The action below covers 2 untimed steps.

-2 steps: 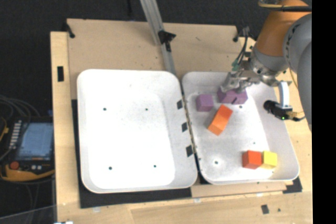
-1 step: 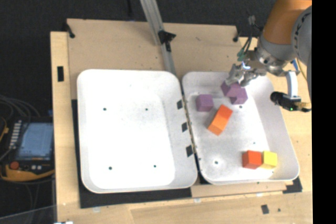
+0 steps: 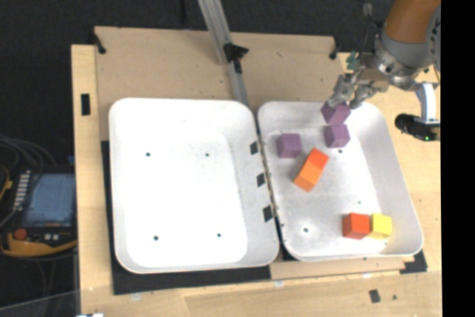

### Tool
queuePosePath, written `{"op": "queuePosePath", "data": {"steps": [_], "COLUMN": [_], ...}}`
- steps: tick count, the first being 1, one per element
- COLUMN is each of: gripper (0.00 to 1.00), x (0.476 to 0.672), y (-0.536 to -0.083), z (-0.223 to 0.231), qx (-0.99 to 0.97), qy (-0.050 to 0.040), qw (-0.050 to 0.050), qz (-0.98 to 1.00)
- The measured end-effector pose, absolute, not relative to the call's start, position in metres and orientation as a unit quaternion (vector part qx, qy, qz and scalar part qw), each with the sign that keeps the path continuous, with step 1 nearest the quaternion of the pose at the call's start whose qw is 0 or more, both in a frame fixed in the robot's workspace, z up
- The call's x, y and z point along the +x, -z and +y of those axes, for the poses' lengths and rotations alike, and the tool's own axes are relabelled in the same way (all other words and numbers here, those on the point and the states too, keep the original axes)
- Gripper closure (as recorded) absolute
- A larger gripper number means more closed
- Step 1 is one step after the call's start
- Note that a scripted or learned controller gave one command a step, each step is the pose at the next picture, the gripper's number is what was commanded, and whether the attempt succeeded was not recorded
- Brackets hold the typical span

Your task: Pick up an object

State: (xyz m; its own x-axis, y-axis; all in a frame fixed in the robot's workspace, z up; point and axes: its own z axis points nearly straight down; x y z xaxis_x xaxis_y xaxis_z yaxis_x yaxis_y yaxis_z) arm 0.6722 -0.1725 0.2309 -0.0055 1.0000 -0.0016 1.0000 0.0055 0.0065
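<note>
My gripper (image 3: 347,102) hangs over the back edge of the right bin (image 3: 397,182), its fingers closed on a small purple block (image 3: 335,113) that sits tilted just under the fingertips. Directly below it in the view, a second purple block (image 3: 337,135) rests on the bin floor. A third purple block (image 3: 289,145) lies further left, with an orange block (image 3: 311,168) beside it. A red-orange block (image 3: 357,225) and a yellow block (image 3: 381,224) touch each other near the bin's front right corner.
The left bin (image 3: 185,182) lies beside the right one, joined along a hinged divider (image 3: 263,178). A slanted metal rail (image 3: 211,4) rises behind the bins. The arm's orange band (image 3: 413,0) is at the upper right.
</note>
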Motion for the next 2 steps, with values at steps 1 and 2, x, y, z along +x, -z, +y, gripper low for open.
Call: {"op": "queuePosePath", "data": {"steps": [1, 2], "gripper": [1.0, 1.0], "x": [0.673, 0.671], "y": [-0.253, -0.261], "z": [-0.173, -0.125], "qx": [0.704, 0.705], "qy": [-0.0014, -0.0007], "qw": [0.002, 0.0], "qz": [0.71, 0.709]}}
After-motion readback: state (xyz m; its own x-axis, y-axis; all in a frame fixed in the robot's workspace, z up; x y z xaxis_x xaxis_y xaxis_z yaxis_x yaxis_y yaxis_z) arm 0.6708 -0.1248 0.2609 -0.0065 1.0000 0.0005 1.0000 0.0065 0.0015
